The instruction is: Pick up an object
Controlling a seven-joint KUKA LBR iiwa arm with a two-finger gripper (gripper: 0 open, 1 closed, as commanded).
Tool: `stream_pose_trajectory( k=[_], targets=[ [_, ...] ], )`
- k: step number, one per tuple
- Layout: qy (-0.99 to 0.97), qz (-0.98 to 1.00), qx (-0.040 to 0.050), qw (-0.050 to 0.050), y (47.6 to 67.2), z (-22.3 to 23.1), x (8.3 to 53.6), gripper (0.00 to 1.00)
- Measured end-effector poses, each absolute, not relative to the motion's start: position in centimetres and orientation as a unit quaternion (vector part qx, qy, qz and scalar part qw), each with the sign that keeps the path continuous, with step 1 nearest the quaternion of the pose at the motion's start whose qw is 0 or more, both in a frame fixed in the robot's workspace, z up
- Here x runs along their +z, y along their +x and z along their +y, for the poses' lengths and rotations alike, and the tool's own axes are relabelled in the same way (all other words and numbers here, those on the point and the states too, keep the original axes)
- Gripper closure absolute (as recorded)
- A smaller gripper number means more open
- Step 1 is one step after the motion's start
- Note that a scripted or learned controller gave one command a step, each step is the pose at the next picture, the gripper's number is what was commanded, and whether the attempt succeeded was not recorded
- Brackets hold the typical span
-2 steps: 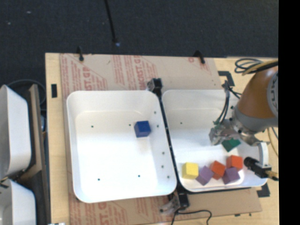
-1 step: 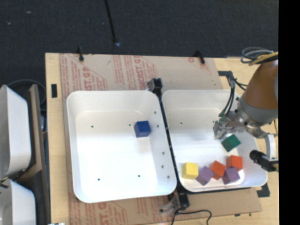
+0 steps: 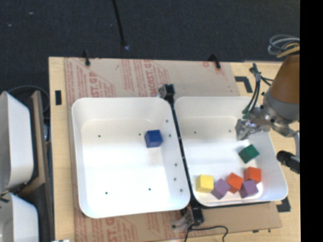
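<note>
Blue cube [image 3: 153,138] sits mid-frame in your left bin [image 3: 91,116]. Lower right, the right bin [image 3: 212,107] holds yellow [image 3: 204,182], purple, orange blocks and a green block [image 3: 248,154]. Your tool [image 3: 246,128] hovers above green, apparently empty; its spread you cannot tell.

The scene is evenly and softly lit. The white bins [image 3: 126,195] are rendered bright, almost washed out. Fine detail is blurred throughout.

White bins [image 3: 91,135]: blue cube [image 3: 153,138] left; green block [image 3: 248,154] (yellow cube [image 3: 205,183] nr) right.
</note>
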State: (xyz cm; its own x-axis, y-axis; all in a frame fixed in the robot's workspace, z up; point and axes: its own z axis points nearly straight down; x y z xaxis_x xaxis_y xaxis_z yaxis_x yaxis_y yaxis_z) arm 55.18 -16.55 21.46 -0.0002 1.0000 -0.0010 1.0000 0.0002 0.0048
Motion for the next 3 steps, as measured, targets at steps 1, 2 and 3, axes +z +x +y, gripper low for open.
stream_pose_trajectory(
  k=[1, 2, 3],
  targets=[
    [0.707, 0.707, 0.0015, 0.002, 55.3, -16.6, 26.7, 1.00],
    [0.706, 0.708, 0.0007, 0.000, 57.0, -11.9, 27.2, 1.00],
    [0.705, 0.709, 0.0006, 0.000, 58.7, -6.2, 27.2, 1.00]
  ],
)
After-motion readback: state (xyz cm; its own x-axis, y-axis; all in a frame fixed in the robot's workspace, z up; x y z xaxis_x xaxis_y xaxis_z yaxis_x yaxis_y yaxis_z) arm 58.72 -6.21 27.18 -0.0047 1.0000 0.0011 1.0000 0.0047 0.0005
